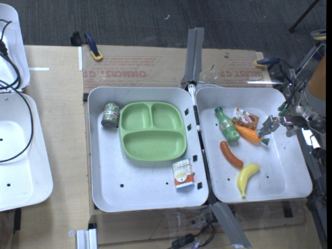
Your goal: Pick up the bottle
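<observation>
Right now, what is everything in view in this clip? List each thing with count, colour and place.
bins: 2, white, side by side on the bench
tray: 1, green, three compartments, middle of left bin
can: 1, green label, left bin, left of tray
carton: 1, white with orange print, left bin, below tray's right corner
bottle: 1, green, right bin, upper left, lying down
carrot: 1, orange, right bin, right of bottle
packet: 1, orange and white, right bin, above carrot
sausage: 1, red, right bin, below bottle
banana: 1, yellow, right bin, lower middle
gripper: 1, grey, over right bin, right of carrot
</observation>
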Robot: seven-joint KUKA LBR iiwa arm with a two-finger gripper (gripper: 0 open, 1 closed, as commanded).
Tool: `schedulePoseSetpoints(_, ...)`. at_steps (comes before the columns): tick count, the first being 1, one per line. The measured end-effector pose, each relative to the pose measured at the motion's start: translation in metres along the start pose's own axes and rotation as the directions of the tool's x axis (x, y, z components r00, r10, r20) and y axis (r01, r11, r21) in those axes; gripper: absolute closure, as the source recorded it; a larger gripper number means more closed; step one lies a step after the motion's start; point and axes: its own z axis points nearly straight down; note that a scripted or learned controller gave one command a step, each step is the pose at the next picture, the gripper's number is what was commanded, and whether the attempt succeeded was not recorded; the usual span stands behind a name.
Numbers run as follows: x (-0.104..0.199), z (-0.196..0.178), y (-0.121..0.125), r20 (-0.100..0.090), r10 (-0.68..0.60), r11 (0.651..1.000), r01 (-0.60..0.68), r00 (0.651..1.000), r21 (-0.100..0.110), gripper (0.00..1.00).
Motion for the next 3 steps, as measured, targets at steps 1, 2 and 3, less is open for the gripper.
schedulePoseSetpoints(1,0.048,0.029,0.074,0.001,0.185,0.983,-0.185,0.983,-0.002,0.00)
schedulePoseSetpoints(2,0.072,0.079,0.086,0.003,0.162,0.986,-0.162,0.987,-0.025,0.00)
schedulePoseSetpoints(3,0.073,0.085,0.079,0.013,0.120,0.992,-0.120,0.993,-0.044,0.00)
